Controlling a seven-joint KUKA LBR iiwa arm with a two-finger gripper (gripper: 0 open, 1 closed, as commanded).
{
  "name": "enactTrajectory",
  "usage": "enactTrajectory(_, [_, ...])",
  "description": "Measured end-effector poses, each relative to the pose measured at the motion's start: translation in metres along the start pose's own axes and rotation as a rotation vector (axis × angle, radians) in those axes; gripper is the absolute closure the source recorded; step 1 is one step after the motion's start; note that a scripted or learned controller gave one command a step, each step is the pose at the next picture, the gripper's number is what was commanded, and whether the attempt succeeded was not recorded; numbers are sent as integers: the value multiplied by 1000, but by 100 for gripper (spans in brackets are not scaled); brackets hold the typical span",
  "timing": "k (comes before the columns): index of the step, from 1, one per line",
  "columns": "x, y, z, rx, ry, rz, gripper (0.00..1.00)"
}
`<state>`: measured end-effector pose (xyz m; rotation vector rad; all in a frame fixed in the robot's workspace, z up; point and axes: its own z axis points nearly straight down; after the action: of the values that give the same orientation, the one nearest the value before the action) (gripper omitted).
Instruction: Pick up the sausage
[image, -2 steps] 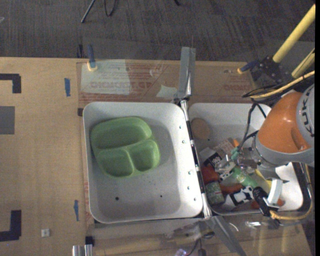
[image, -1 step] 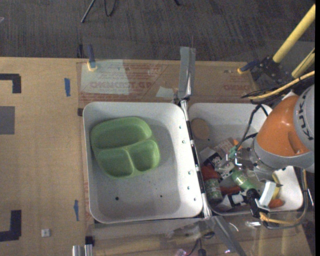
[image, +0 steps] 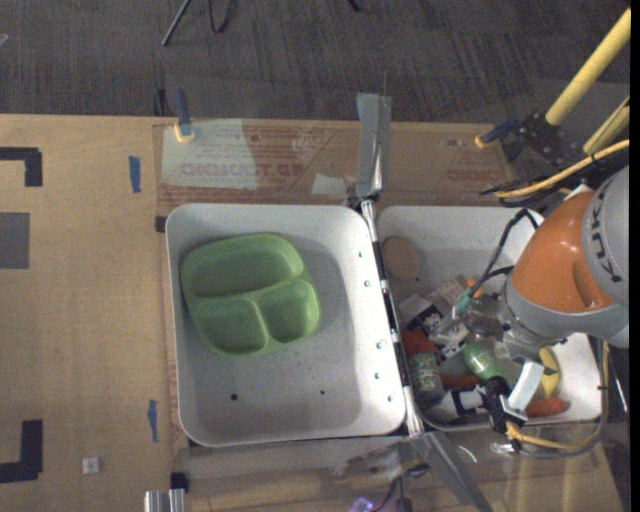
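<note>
Looking down on a tan desk (image: 80, 300) carrying two white bins side by side. Seeing a green three-part tray (image: 250, 293) lying flat in the upper left part of the left bin (image: 280, 390). Seeing a crowded heap of small things filling the lower half of the right bin (image: 450, 235), at the right of the frame.

Finding the sausage (image: 545, 407) at the lower right corner of that bin, lying flat close to the lower wall. Showing as a short oblong piece, reddish orange, smooth, with a rounded end, running roughly left to right. Lying just below a yellow piece (image: 548, 360); not managing to tell touching from apart.

Reaching in from the right edge of the frame with the arm (image: 570, 265), grey with an orange band, and bending down over the lower middle of the right bin. Hanging the wrist end above the heap, left of the sausage and near it. Not managing to tell jaws apart from jaws together, with clutter and blur hiding them.

Noting more in the heap: a tan disc (image: 402, 257) lying alone at the bin's upper left, well apart from the sausage; a red piece (image: 418, 343) and a green can (image: 425, 375) sitting along the left wall, the can just below the red piece.
</note>
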<state>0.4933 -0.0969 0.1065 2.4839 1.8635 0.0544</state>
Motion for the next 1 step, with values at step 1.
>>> enactTrajectory(1, [8, 40, 1, 11, -2, -284, 0])
